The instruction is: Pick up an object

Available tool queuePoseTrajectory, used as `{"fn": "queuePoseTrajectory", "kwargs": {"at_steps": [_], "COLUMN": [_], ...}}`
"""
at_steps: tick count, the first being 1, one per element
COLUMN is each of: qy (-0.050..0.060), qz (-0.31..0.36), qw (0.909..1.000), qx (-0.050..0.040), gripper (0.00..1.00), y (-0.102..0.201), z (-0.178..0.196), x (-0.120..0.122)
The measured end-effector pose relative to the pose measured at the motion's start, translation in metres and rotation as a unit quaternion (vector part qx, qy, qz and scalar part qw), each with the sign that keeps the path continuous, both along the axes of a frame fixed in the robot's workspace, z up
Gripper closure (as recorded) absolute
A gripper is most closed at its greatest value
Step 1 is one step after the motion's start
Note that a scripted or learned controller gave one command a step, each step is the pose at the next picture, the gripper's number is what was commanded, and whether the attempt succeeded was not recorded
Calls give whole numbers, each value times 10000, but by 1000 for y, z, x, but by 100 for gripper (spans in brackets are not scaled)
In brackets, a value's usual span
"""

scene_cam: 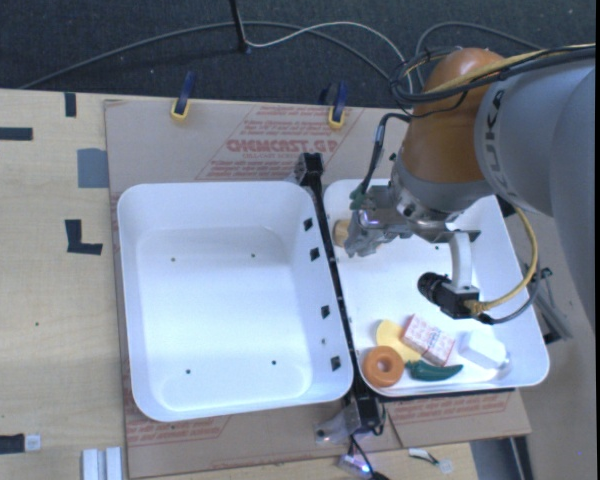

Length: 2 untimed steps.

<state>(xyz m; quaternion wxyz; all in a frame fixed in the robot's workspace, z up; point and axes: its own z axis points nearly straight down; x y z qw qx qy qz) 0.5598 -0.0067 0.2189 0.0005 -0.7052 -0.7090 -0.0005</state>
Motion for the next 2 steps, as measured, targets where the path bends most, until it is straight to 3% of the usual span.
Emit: {"fn": "queuePoseTrajectory", "kwargs": {"at_steps": [2], "qy": [-1], "qz": [-5], "qw": [10000], "qx": [-1], "gripper": [100], "y": [92], "z": [10], "x": [-32]}}
